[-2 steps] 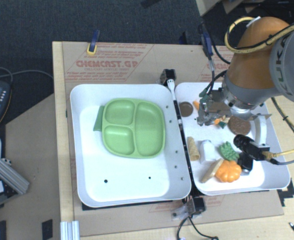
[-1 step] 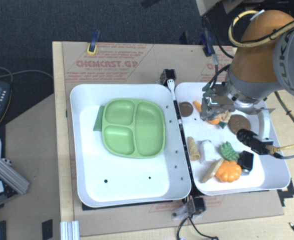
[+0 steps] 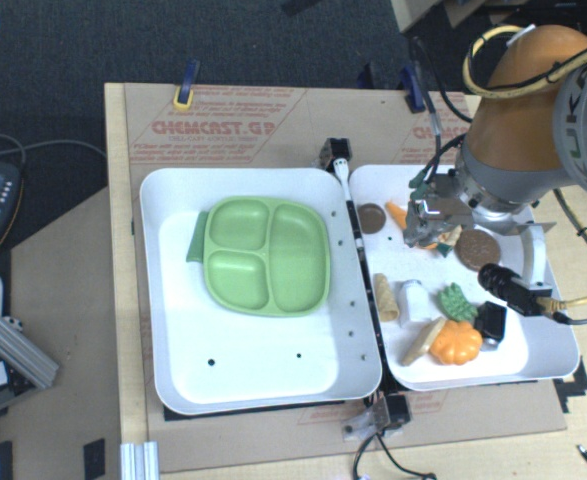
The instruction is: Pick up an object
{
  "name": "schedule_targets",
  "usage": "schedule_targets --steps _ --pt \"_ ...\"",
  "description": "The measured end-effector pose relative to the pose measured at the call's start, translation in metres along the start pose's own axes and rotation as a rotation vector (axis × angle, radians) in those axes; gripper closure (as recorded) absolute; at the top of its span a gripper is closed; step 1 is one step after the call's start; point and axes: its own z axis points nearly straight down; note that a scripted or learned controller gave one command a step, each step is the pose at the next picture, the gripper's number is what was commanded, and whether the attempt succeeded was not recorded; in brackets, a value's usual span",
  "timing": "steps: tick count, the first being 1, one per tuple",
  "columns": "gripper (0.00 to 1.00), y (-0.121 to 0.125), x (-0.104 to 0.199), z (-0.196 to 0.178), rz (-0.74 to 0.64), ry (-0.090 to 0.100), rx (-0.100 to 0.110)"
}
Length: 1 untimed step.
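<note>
Two shallow white bins are carried side by side on the surface. The left bin (image 3: 163, 298) holds a green divided plate (image 3: 266, 255), lying flat toward its far side. The small objects offered for picking are gathered in the right bin (image 3: 548, 358): a brown disc (image 3: 371, 218) and an orange piece (image 3: 397, 213) near its far left corner, a second brown disc (image 3: 476, 248) toward the middle, and, along the near edge, a beige stick (image 3: 385, 297), a white piece (image 3: 411, 296), a green piece (image 3: 457, 301), an orange pumpkin-shaped toy (image 3: 455, 344) and a black block (image 3: 490, 323).

The gripper (image 3: 428, 230) is lowered into the far part of the right bin, between the orange piece and the second brown disc, presumably because a candidate was chosen there. Whether the fingers are spread or closed cannot be told, since they are masked by the wrist body. Nothing can be seen lifted, so no object is judged to have been picked up yet.
</note>
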Motion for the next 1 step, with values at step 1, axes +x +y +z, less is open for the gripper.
schedule_targets --steps 1 --pt "1.0 0.0055 -0.0048 0.0009 0.0 -0.001 -0.003"
